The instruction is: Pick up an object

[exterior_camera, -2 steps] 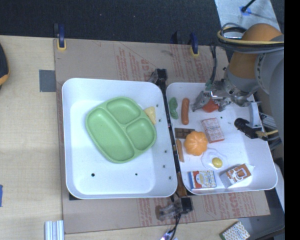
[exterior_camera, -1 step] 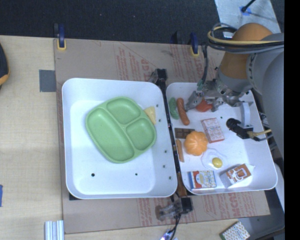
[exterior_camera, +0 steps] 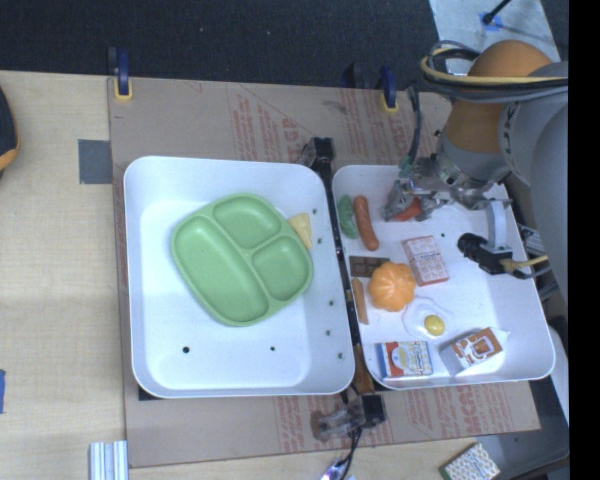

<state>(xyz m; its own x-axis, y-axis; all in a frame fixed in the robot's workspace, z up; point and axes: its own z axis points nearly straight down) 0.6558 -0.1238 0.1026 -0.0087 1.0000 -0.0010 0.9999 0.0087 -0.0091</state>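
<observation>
In the right bin's (exterior_camera: 540, 340) far part, the gripper (exterior_camera: 408, 200) is clenched around a small red object (exterior_camera: 410, 209), whose long axis I cannot tell, right of the sausage (exterior_camera: 365, 222).

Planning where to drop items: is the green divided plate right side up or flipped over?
Right side up: the green divided plate shows three sunken compartments facing the camera.
</observation>
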